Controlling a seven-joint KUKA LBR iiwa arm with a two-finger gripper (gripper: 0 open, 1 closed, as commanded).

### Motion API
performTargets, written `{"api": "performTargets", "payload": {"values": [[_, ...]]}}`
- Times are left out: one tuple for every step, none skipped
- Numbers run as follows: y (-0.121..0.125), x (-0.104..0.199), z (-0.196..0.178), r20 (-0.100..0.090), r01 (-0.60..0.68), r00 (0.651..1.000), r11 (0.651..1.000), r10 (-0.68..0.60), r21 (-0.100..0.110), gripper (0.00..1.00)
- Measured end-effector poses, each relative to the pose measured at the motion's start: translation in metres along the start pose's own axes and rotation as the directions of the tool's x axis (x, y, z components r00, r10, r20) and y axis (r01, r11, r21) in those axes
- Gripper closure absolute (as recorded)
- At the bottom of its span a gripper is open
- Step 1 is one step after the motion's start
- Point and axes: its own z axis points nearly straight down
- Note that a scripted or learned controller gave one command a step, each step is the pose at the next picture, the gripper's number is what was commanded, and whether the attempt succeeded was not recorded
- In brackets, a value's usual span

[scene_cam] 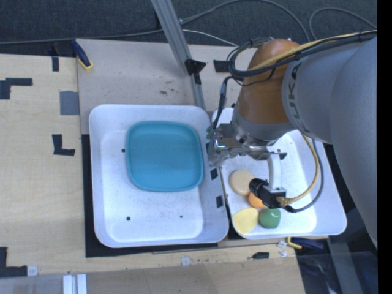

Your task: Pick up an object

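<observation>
Hanging over the right bin's (pixel 303 222) inner edge, the end effector (pixel 219 146) may be open or shut; I cannot tell. The tan oval (pixel 240 179) lies nearest, just camera-side of it, with orange (pixel 255 199), yellow (pixel 245 220) and green (pixel 269 218) pieces beyond.

Plain turquoise plate (pixel 164 155), white left bin (pixel 110 216). White right bin (pixel 324 224) too; cream disc (pixel 241 179), orange piece (pixel 255 201), yellow piece (pixel 245 220), green ball (pixel 269 218).
</observation>
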Motion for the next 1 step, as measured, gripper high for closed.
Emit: {"api": "performTargets", "payload": {"values": [[-0.0049,0.0472,0.0067,0.000,0.000,1.000,1.000,0.000,0.000,1.00]]}}
